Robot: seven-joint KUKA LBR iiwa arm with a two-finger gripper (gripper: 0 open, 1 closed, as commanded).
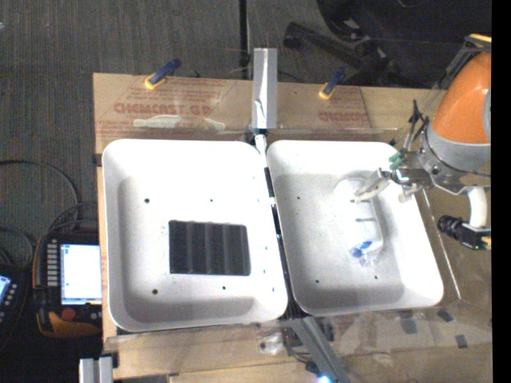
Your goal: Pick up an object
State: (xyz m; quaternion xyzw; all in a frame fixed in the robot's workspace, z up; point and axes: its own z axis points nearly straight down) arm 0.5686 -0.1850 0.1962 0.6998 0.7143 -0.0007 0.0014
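Down at the lower edge of the frame, the counter [200, 343] shows its front rim beneath the two bins. Just above it, the left bin [128, 214] holds a dark ribbed rectangular pad [209, 247] lying flat near its middle. Beside it, touching along the centre seam, the right bin [319, 214] carries a clear, pale object with a blue end [370, 242], which looks like a transparent plastic piece lying roughly upright in the frame at centre right; its exact shape is hard to make out against the white floor.

Higher, at the right middle of the frame, the pincer [369, 188] reaches in from the arm [467, 110] with its orange band, tips hanging over the upper end of the clear object. Whether the tips stand wide or narrow I cannot tell, and nothing is visibly held between them.

My judgement is that the approach step is in hand, with the grasp not yet made. The next move seems to call for lowering squarely onto the clear piece, closing around its narrow body, then lifting; a slick, see-through item could easily slip out.

At the top of the frame, two clamps [162, 73] pin a brown board [160, 106].
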